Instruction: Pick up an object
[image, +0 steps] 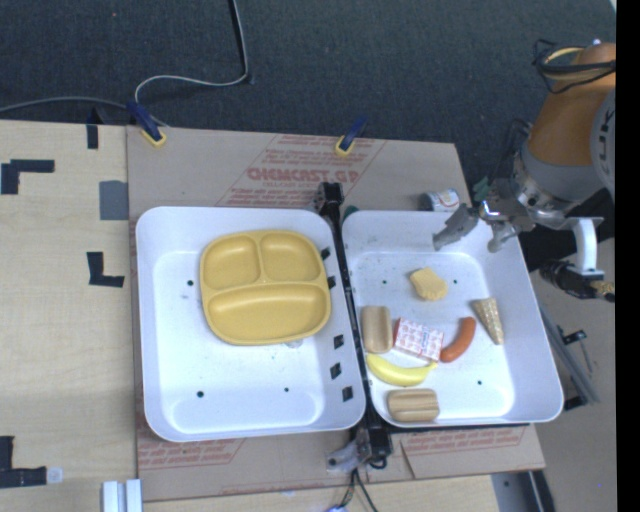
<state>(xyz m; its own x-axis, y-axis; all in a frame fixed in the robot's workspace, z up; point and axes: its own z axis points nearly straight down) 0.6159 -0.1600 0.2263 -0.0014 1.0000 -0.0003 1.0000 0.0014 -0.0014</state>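
Objects lay in right bin (520, 300): yellow chunk (429, 284), cone (489, 319), sausage (459, 340), wrapped packet (419, 339), banana (400, 371), two buns (376, 328). Gripper (473, 230) hovered over bin's far right corner, fingers spread, nothing between them. Yellow divided plate (265, 285) sat in left bin (165, 330).

From here the arm (575, 110) runs off the right edge. The banana (400, 371) is partly tucked under the small printed packet (419, 339), whose printing I can't read.
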